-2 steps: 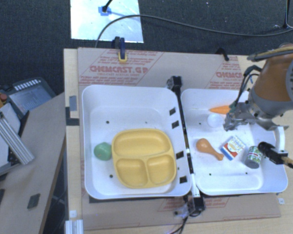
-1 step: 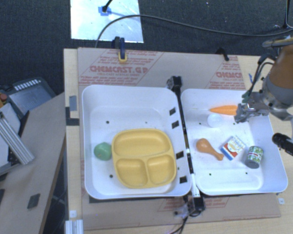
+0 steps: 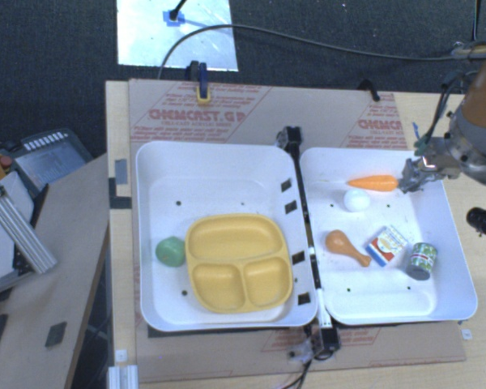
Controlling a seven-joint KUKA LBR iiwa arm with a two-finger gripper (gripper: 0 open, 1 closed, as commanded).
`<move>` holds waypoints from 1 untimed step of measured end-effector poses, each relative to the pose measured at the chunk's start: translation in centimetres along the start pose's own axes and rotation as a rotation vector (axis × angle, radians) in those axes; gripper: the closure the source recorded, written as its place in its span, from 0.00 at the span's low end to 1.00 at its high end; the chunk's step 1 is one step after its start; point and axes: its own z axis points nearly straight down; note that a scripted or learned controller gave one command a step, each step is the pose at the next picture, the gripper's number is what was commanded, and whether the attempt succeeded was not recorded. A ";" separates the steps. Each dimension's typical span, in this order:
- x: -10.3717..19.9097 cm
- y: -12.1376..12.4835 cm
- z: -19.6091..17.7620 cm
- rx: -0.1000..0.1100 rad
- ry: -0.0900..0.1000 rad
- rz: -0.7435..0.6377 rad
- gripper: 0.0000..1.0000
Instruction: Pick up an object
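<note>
In the right bin (image 3: 449, 217) lie an orange carrot (image 3: 372, 183), a white egg (image 3: 356, 201), a brown chicken drumstick (image 3: 346, 247), a small red, white and blue carton (image 3: 386, 245) and a green-labelled can (image 3: 421, 260). My gripper (image 3: 411, 177) hovers at the carrot's right tip, near the bin's far right side. The left bin (image 3: 158, 168) holds a yellow divided tray (image 3: 238, 261) and a green ball (image 3: 170, 251) to its left.
A black divider clamp (image 3: 300, 209) runs between the two bins. A cardboard sheet (image 3: 251, 108) lies under both bins. A grey device (image 3: 44, 160) and an aluminium rail (image 3: 16, 229) sit on the side table at left.
</note>
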 end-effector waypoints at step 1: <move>4.5 -0.3 0.9 0.006 0.002 -0.002 1.00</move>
